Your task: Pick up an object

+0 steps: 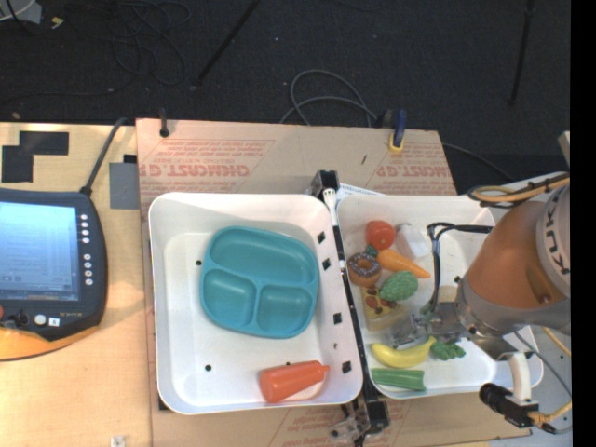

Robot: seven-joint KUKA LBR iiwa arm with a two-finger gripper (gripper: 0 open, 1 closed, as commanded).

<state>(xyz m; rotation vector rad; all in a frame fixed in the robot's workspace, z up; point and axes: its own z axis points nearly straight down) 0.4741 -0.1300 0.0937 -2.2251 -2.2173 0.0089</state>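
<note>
Two shallow white bins are sitting side by side on my screen, glossy moulded plastic with rounded corners. I am seeing the left bin (177, 250) holding a teal compartment tray (260, 282), smooth, with three hollows, and an orange carrot-shaped toy (291, 381) lying near the front wall. The right bin (466, 214) is carrying a crowd of small toy foods: a round red tomato (379, 233), a tapering orange carrot (403, 261), a ringed doughnut (363, 267), a knobbly green broccoli (400, 287), a curved yellow banana (400, 353) and a long green cucumber (399, 378) at the front edge, all lying close together. The arm, grey with an orange band, is reaching in from the right, and its gripper (430, 321) is hanging low over the middle of that pile, just above the banana and beside the broccoli. I am not able to tell how the jaws are standing, or whether anything is between them
</note>
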